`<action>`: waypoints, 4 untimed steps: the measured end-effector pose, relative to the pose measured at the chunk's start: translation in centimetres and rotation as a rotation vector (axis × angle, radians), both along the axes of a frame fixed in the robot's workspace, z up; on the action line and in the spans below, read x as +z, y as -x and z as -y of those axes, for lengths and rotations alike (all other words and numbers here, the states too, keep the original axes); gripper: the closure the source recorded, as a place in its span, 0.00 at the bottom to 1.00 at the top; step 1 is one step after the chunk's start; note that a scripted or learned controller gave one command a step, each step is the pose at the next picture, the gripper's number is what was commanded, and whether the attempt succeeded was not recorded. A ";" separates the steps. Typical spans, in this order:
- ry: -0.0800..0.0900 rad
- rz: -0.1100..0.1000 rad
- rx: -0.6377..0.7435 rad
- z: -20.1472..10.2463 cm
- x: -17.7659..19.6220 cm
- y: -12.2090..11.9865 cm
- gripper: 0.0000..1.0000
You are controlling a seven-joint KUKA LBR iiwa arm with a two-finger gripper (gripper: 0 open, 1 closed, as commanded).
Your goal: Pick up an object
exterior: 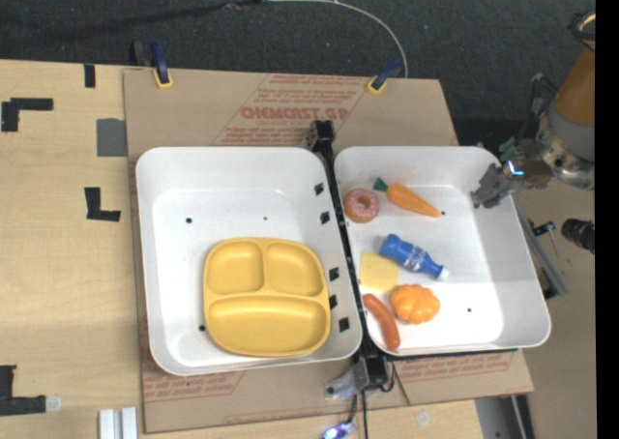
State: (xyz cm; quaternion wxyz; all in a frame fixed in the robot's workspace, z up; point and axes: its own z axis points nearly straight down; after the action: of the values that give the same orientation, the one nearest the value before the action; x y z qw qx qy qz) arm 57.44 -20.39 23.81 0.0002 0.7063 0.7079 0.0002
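Hovering gripper [490,186] over right bin [503,263] far rim, toys well apart.

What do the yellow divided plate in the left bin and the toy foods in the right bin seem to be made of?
The yellow three-compartment plate looks like moulded plastic, smooth with a soft sheen. The orange carrot, blue bottle and orange pumpkin seem to be plastic or rubbery toys: flat, saturated colours and rounded shapes. I cannot tell which.
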 end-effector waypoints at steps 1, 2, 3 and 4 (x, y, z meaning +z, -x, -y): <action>-0.002 -0.004 0.005 -5.6 0.4 -0.8 1.00; -0.001 -0.006 0.003 -10.3 -0.4 -1.1 1.00; -0.001 -0.005 0.004 -15.3 0.0 -2.7 1.00; -0.001 -0.005 0.005 -20.6 0.3 -4.3 1.00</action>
State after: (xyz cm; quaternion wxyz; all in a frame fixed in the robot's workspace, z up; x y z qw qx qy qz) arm 61.75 0.21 24.10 -0.0020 0.7045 0.7097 -0.0014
